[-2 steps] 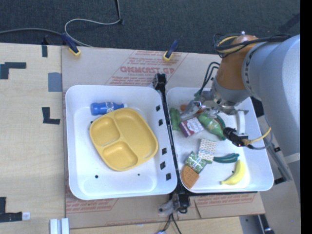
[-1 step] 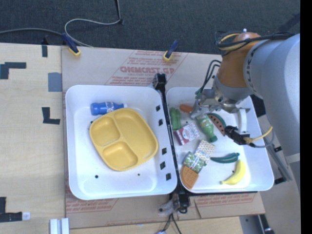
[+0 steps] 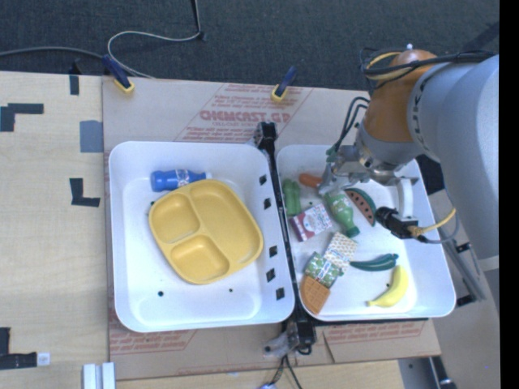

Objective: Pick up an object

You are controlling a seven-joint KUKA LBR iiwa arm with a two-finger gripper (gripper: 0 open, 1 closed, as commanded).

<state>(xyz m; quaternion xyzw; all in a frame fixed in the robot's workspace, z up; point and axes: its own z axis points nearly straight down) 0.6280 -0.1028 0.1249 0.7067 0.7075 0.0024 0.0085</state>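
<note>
End effector (image 3: 339, 186) lowered into the right bin (image 3: 430, 290), over the green bottle (image 3: 342, 211); whether it is spread or pinching cannot be told. Just left of the bottle, a small packet (image 3: 310, 221); below it, a banana (image 3: 389, 288). Left bin (image 3: 130, 298): yellow tray (image 3: 205, 230), blue bottle (image 3: 176, 178).

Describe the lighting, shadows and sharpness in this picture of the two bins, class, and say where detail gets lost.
Camera view: light is even and soft; the yellow tray casts only a faint shadow on the left bin. The white bin floors look bright and nearly washed out. The whole frame is slightly soft, so print on the small packets is unreadable. The gripper sits in clutter, with its fingers hard to make out.
</note>
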